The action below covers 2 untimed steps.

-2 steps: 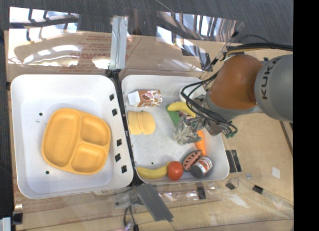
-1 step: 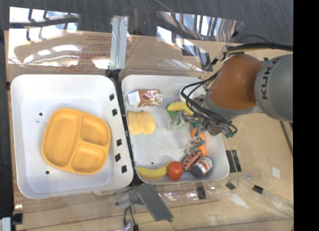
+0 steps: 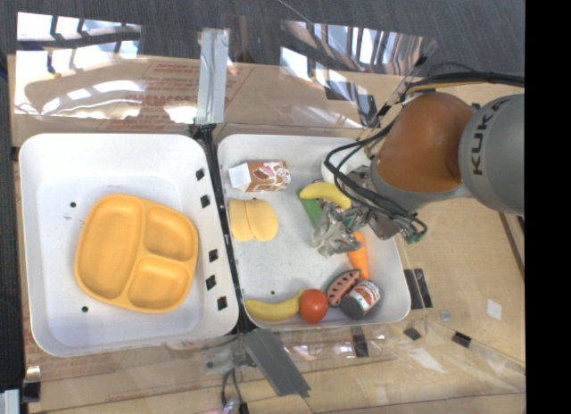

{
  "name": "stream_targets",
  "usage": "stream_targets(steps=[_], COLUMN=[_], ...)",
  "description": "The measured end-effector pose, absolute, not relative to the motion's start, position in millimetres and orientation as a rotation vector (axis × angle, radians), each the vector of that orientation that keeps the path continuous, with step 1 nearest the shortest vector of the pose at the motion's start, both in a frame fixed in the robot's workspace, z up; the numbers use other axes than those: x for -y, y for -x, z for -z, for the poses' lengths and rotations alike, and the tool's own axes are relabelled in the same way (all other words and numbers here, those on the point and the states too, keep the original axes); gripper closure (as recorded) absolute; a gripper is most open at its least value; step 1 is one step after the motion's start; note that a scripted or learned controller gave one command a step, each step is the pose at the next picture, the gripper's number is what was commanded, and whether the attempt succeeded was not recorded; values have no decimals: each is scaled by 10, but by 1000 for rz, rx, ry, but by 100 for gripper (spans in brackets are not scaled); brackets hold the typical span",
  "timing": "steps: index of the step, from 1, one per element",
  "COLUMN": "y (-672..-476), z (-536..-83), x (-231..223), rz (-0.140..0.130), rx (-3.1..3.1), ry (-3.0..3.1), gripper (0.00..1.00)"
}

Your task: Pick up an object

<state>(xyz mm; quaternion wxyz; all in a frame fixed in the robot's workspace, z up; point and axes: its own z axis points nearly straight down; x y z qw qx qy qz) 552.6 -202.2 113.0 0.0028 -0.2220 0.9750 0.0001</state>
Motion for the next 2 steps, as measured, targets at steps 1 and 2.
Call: stream_targets(steps=[1, 2], y=[-6156, -6563], z=[-1375, -2509], x=[1177, 1323], rz=[-2, 13], rx=[-2999, -2939], ry=[917, 1067], gripper=[100, 100])
